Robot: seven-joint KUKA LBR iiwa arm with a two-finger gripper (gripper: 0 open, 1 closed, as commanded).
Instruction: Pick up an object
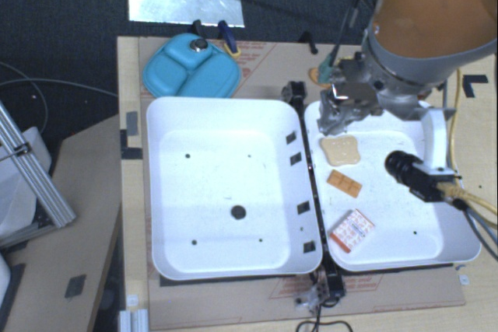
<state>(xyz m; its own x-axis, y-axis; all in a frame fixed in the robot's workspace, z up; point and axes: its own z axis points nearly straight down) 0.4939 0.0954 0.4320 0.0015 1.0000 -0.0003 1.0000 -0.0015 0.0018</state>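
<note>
— Where is the pale toast slice (340, 150) found?
— It is laid flat in the right bin (405, 210), towards that bin's far-left corner, close to the wall shared with the left bin (202, 183).
— How is it placed relative to the gripper (336, 119)?
— The gripper is seen just beyond the slice's far edge, over the same corner and very near the slice. Whether contact is made cannot be told. Whether the gripper is spread or pressed together cannot be told either, as its tip is dark and blurred.
— What is laid around the slice?
— An orange-brown cracker (344, 183) is set just nearer the camera, apart from the slice. A red-and-white packet (352, 230) is found nearer still, by the front wall. A small dark disc (238, 212) is seen in the left bin. A blue divided tray (192, 68) is placed on the bench (268, 62) beyond that bin.
</note>
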